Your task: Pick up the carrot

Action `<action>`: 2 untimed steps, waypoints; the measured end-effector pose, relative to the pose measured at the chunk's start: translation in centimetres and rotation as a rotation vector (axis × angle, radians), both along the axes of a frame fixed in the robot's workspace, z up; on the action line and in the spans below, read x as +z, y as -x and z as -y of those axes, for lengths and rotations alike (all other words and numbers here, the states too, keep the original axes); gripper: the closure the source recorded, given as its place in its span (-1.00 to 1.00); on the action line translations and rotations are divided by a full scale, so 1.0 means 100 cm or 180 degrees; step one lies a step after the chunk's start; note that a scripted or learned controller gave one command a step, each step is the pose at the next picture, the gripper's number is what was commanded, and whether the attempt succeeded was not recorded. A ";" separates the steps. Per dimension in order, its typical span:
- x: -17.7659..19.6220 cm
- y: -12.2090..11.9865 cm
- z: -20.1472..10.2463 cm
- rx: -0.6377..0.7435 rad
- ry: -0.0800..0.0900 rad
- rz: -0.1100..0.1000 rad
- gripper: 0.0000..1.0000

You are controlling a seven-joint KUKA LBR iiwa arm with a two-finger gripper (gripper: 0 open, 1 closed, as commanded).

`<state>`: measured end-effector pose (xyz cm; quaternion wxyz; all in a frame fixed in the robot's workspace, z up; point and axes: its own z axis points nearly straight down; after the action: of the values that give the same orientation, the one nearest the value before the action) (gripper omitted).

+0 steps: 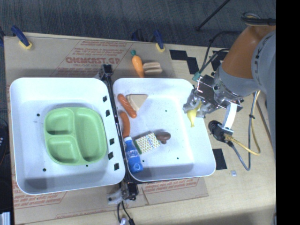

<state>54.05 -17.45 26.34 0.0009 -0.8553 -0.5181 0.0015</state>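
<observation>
The carrot (137,64) lies on the cardboard-covered worktop (84,55), just above the upper rim of the right bin (206,158) and outside both bins, in the upper middle of the frame. Its long axis runs nearly top to bottom in the picture, tilted slightly, with the green stem end toward the top and the orange tip toward the bottom right. Just beside it on the right lies a small tan sandwich-like toy (152,68).

The left bin (23,125) holds a green divided plate (75,135). In the right bin, along its left wall, lie two orange-red sausages (127,105), a wedge-shaped toast piece (138,99), a blue bottle (132,157), a patterned sponge-like block (147,142) and a brown item (163,136) touching that block.

The end effector (197,108) sits over the right edge of the right bin, well apart from the carrot, with a yellow piece (191,117) at its tip; whether its jaws are open or closed cannot be told.
</observation>
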 end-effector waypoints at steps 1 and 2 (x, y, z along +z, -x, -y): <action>0.000 0.000 0.000 0.0001 -0.0002 0.0000 -1.00; -0.050 0.027 -0.006 -0.0602 -0.0005 -0.0008 -1.00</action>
<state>51.31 -16.89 21.32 0.0024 -0.9004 -0.4350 0.0021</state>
